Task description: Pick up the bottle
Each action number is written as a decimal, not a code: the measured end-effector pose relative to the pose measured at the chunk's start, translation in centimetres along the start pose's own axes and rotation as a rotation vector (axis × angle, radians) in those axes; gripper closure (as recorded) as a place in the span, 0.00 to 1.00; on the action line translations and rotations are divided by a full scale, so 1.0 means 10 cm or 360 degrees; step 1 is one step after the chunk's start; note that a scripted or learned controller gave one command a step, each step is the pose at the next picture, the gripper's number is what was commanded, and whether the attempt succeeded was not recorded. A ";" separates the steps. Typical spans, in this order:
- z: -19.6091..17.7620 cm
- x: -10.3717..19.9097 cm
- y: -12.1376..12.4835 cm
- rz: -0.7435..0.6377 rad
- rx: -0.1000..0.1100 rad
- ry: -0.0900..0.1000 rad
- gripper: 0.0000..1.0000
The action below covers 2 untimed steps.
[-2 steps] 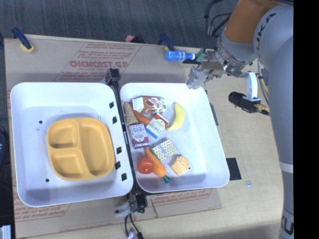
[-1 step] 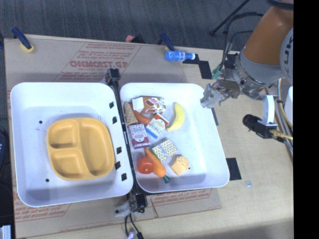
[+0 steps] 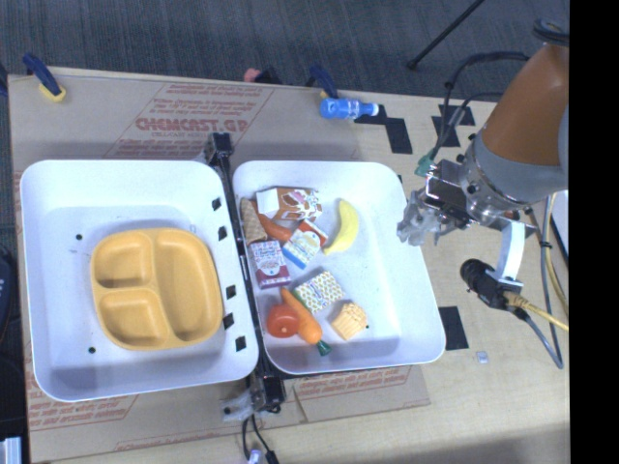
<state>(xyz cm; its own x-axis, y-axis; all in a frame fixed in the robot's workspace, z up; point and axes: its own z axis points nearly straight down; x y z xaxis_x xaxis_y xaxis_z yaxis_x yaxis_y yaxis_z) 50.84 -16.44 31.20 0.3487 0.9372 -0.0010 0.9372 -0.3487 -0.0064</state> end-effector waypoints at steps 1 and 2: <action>0.25 -0.26 -0.25 0.0190 -0.0001 0.0001 1.00; 0.24 0.37 -0.48 0.0172 -0.0001 0.0001 1.00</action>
